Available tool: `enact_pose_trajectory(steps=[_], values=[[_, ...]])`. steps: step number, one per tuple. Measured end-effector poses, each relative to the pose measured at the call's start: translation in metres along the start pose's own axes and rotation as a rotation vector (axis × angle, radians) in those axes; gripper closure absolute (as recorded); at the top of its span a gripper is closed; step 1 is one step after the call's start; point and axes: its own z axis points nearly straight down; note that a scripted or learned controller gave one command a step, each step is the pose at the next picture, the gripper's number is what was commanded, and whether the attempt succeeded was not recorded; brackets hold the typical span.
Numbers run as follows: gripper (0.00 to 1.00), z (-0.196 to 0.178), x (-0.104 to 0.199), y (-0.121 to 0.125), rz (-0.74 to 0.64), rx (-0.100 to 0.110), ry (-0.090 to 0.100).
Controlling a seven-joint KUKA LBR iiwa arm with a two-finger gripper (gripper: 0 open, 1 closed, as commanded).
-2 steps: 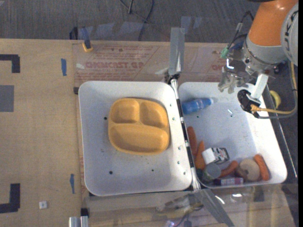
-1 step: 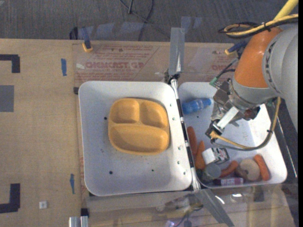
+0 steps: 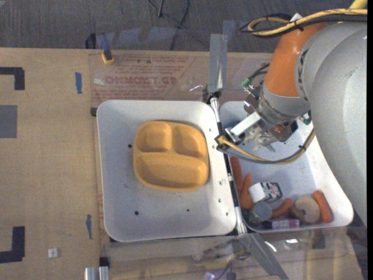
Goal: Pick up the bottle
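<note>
Bench surface (image 3: 46,174) at far left is bare brown board with black corner marks and strips of blue tape. Next comes the left bin (image 3: 116,214), shallow and white, which carries a yellow divided plate (image 3: 171,154) of three compartments lying flat near its upper middle; nothing rests in the compartments.

Across the shared rim lies the right bin (image 3: 326,174). Its contents are gathered along the near edge: two orange carrots (image 3: 243,185) against the left wall, a small bottle (image 3: 267,193) with a white-and-black label and grey cap lying on its side just right of them, a further orange piece (image 3: 282,207), a rounded tan object (image 3: 305,209) resembling a potato, and another orange carrot (image 3: 322,206) at the right end. A pinkish strip (image 3: 282,223) lies along the rim below them.

The gripper (image 3: 259,134) hangs over the upper left part of this bin, well apart from the bottle and above it in the frame, with a yellow cable looping beneath the wrist. Whether the claw is apart or together cannot be told; the wrist hardware and cabling obscure it. Nothing is seen between its tips.

Assessment: the pick is not yet made. The bottle rests in the bin, crowded by the carrots. Remaining work appears to be the whole of it: travel toward the near edge, descent, closure and lift.
</note>
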Motion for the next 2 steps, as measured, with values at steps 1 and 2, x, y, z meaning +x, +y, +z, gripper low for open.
enact_pose_trajectory(steps=[1, 2], values=[[1.00, -0.015, 0.000, 0.074, 0.275, 0.000, 0.000], [1.00, -0.014, -0.059, 0.025, -0.001, 0.004, -0.001]])
